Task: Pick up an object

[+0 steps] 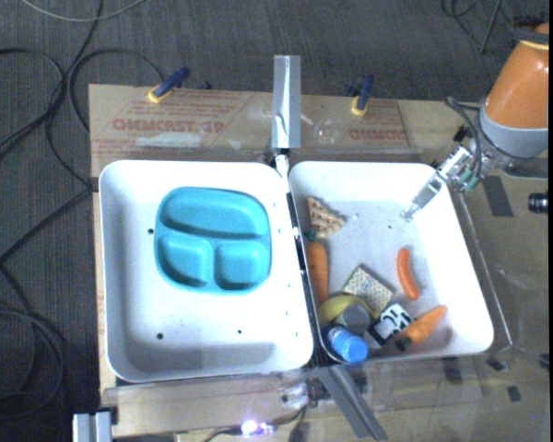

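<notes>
Hovering over the right bin's (461,247) upper right corner, the hand (422,201) grips nothing; its finger spread is too small to tell. Bare floor lies below it. Nearby lies a sausage (406,273), with carrots (317,270) and crackers (324,215) along the left wall. The bench (212,122) reads "CHEMCAST".

arm (521,95) cut off at right edge; yellow thing (336,308) lower middle half buried under clutter, can't ID
</notes>
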Controlling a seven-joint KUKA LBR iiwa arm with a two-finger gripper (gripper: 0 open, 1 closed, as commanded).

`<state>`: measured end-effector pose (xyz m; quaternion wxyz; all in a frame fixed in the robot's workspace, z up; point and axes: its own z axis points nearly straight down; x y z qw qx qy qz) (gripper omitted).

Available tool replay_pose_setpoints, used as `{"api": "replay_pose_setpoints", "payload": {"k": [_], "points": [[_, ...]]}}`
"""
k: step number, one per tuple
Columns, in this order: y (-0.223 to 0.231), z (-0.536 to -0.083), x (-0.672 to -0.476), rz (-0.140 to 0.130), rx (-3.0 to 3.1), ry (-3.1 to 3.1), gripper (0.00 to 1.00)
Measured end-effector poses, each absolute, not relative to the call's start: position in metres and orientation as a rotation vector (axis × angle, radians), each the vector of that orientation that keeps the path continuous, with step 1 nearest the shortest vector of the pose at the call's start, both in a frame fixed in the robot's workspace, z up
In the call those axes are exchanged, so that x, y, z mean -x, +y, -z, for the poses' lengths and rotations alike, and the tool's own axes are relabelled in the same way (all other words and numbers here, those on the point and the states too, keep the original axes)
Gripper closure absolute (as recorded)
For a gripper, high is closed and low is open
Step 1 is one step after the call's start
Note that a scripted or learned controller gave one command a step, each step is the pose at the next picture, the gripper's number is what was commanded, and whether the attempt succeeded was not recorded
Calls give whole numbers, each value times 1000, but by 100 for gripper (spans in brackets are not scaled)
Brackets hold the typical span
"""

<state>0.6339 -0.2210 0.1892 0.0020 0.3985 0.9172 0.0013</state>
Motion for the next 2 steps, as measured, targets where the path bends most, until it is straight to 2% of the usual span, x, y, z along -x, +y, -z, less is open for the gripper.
{"api": "replay_pose_setpoints", "payload": {"k": [1, 2], "points": [[-223, -111, -608, 5, -1211, 2898, 0], [-225, -90, -540, 2, -971, 2974, 0]]}}
